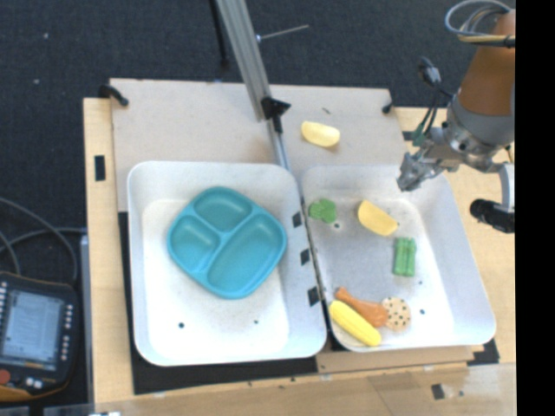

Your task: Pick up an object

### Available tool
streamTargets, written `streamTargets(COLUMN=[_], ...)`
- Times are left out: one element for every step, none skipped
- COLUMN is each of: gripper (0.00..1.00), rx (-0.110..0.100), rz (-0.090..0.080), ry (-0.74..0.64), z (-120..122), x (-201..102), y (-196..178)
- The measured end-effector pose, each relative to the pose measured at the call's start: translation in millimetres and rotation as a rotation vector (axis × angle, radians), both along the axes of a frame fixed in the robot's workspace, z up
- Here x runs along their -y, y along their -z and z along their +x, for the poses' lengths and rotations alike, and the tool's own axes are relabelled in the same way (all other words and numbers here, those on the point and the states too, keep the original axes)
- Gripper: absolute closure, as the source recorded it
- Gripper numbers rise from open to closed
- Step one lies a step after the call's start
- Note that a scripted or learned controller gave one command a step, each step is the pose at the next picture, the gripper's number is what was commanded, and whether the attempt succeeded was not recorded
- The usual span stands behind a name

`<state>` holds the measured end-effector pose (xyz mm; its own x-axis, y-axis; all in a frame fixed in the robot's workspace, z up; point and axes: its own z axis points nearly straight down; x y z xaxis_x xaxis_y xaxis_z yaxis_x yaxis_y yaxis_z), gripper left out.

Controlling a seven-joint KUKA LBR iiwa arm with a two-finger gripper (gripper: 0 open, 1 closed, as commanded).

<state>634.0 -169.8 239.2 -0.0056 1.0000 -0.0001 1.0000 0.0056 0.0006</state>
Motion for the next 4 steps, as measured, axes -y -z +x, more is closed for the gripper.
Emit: streamTargets(gripper=[1.0,1.0,1.0,1.0], rx=[0.0,0.0,-0.001,-0.003], rz=[0.0,0.002,0.003,0.001], ry=[0.0,-0.002,-0.002,-0.001], z=[0,-10,-20,-23], x=[-48,-97,-149,-194], y=[5,-7,-17,-9])
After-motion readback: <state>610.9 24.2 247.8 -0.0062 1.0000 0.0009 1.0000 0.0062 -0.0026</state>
